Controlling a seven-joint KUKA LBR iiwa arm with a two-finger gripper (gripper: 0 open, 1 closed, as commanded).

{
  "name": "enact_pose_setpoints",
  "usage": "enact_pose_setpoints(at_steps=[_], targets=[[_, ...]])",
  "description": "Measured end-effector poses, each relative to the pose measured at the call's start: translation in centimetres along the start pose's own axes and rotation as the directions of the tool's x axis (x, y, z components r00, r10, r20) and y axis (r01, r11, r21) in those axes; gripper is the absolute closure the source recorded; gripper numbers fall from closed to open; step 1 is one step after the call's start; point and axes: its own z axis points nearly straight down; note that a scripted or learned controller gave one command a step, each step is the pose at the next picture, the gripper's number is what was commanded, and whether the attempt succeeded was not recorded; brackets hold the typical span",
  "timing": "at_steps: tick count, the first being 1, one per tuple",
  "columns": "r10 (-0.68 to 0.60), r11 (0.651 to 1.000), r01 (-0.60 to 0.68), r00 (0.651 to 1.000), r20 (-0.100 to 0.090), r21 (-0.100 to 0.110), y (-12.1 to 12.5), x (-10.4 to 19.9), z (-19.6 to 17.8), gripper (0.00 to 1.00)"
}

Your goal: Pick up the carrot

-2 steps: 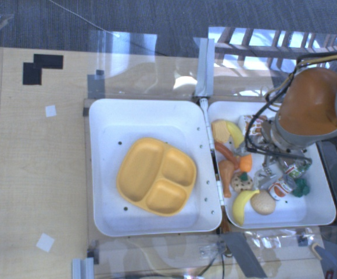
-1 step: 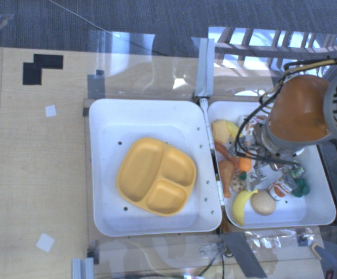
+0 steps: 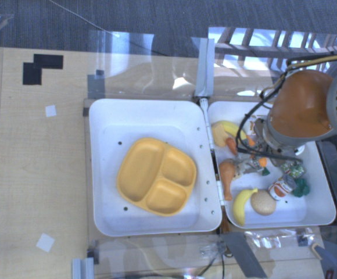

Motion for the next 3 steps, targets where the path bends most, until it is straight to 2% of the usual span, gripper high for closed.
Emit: enact_pose_setpoints(at_steps=[1,2,3], targets=[[0.07,0.997,-0.07,0.997,-0.025,-0.013,2.7,1.9,-7.7,1.0],[0.174,0.985,-0.175,0.984,-0.021,-0.006,-4.7,-1.7,-24.3,1.0],[0.173,0.985,-0.173,0.985,-0.028,-0.01,-4.5,-1.7,-23.9,0.0]])
